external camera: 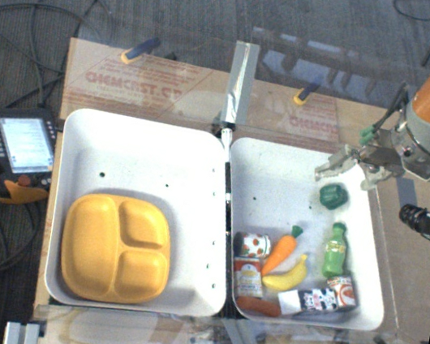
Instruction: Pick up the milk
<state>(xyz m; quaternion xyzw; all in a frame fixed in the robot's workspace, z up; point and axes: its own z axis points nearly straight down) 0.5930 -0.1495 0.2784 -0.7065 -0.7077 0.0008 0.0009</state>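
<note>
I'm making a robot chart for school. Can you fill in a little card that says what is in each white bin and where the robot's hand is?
left bin: white shallow bin holding a yellow plastic tray with three compartments
right bin: white shallow bin with toy food along its near edge
milk: black-and-white carton lying flat, near right corner
other food: orange carrot, yellow banana, green bottle, two small cans, dark green round piece
hand: open, above the right bin's far right corner, holding nothing

Even, bright overhead light, soft shadows inside the white bins (157, 128), focus mildly soft.
</note>
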